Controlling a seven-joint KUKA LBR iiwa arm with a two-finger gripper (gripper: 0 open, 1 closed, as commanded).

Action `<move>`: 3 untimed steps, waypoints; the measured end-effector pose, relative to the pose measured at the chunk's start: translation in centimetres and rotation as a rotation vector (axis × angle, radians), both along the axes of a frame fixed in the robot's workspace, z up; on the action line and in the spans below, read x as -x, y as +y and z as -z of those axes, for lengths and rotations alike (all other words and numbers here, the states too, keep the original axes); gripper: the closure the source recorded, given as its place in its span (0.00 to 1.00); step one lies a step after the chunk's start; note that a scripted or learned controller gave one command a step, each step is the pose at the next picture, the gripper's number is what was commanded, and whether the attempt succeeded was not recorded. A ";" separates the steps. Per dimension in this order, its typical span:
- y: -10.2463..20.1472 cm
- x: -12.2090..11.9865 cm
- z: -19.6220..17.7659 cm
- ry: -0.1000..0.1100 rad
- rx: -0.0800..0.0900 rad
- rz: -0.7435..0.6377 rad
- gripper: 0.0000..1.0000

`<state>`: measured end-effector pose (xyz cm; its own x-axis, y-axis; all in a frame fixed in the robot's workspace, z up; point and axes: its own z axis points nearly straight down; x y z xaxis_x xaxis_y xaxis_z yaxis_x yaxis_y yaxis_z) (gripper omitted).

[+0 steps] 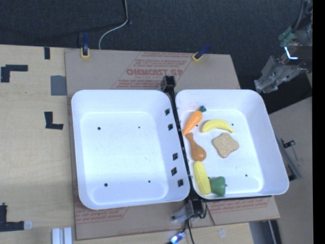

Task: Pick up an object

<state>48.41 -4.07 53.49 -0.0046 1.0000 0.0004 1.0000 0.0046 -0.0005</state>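
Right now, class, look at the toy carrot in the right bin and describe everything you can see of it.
The carrot is a smooth, plastic-looking orange toy, with a small green top at its upper right end. It lies flat and slanted in the right bin, near the divider between the bins. Its lower tip points toward the drumstick, seemingly touching it. The banana lies close by on its right.

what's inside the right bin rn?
Right bin holds a carrot, banana, bread slice, drumstick, corn cob and green pepper. Whatever lies beneath them is covered.
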 end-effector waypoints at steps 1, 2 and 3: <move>-0.1 0.2 15.4 0.018 0.000 0.004 1.00; 5.7 0.0 9.7 -0.005 -0.001 -0.003 1.00; 13.9 -3.1 9.7 0.000 -0.001 -0.005 1.00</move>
